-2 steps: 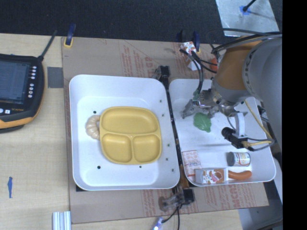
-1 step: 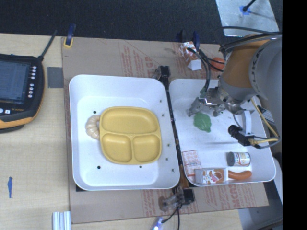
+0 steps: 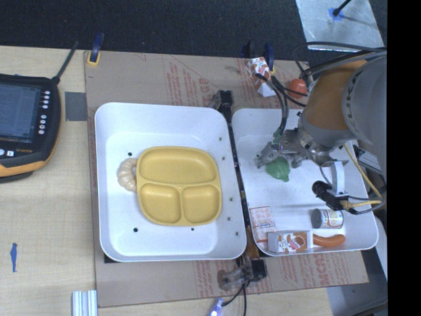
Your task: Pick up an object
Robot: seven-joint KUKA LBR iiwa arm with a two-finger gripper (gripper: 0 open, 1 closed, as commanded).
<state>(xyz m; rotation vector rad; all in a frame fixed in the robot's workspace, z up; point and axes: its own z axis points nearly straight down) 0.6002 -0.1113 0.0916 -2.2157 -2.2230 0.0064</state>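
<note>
The gripper (image 3: pixel 279 155) hung low in the right bin (image 3: pixel 263 127), finger state unreadable, right over a green object (image 3: pixel 279 170), with a small bottle (image 3: pixel 327 218), flat packet (image 3: pixel 289 241) nearby and a yellow divided tray (image 3: pixel 177 184) in the left bin (image 3: pixel 112 176).

two white bins (image 3: pixel 108 176), one yellow tray (image 3: pixel 178 184).

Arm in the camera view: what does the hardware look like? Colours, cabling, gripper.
The arm is bulky and rounded, grey-bodied, with a wide orange band above the wrist. Black cables loop along its left side down toward the wrist. The gripper is small, grey metal, with dark fittings.
</note>
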